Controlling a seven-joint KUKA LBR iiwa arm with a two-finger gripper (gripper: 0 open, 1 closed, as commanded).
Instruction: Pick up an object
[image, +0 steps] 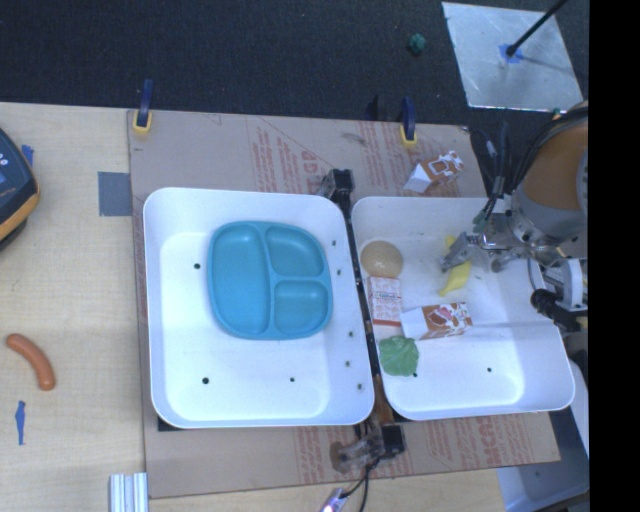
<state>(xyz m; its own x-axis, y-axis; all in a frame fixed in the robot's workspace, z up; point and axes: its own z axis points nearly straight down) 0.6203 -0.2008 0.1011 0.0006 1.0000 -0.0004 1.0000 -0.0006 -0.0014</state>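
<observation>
Right bin, upper right corner: gripper (468, 252) sits low over the floor of the right bin (500, 385), reaching in from the right edge of the bench.
Bench: cardboard sheet (250, 150) under two white bins set side by side, rims touching along the middle.
Left bin (165, 330): carries a blue divided plate (269, 279), well apart from the gripper; judged not the target of this try.
Arm (553, 180): grey body with orange band, wrist bent down into the right bin, metal finger assembly pointing toward the bin's centre-left.
Yellow piece (456, 278): small, elongated, long axis running from lower left to upper right; its upper end lies right at the fingertips, body extending below and slightly left of them.
Key relation: yellow piece is the nearest object to the fingers, touching or just beside them; the other items lie further left and lower.
Fingers: cannot tell how far apart they stand, nor whether the yellow piece is between them; contact zone too small and cluttered to read.
Other right-bin contents: round tan object (381, 259), red-and-white packet (385, 300), second packet (446, 319), green lump (398, 355), all along the left half.
Off-bin: sausage (32, 361) on the bench far left; wrapper (435, 172) above the right bin.
</observation>
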